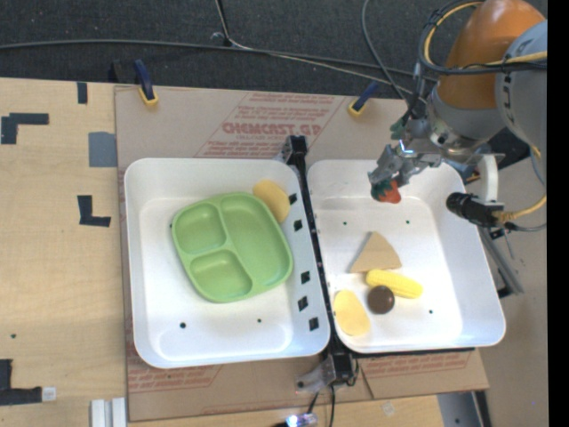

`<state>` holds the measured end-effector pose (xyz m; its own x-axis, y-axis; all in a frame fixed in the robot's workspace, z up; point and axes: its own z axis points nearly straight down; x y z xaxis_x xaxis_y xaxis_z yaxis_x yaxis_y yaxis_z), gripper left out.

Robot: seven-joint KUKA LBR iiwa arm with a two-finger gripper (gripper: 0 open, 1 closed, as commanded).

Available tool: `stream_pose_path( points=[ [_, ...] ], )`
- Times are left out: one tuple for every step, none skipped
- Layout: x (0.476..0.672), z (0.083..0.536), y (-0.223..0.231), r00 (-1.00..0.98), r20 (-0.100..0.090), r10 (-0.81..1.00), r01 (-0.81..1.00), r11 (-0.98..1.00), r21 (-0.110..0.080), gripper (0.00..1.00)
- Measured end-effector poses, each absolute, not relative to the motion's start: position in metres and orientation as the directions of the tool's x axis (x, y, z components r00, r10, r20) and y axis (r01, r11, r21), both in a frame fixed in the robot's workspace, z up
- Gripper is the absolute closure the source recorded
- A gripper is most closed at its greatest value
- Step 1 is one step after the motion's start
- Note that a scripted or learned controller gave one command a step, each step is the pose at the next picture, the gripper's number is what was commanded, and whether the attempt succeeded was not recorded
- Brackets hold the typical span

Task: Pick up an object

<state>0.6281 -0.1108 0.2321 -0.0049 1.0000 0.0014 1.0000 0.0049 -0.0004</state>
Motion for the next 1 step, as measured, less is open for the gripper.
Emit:
stream_pose_path(
  points=[
    [0.5986,0.2208,-0.0699,-0.004,0.001,1.000,1.000,0.004,-0.004,1.00]
  ],
)
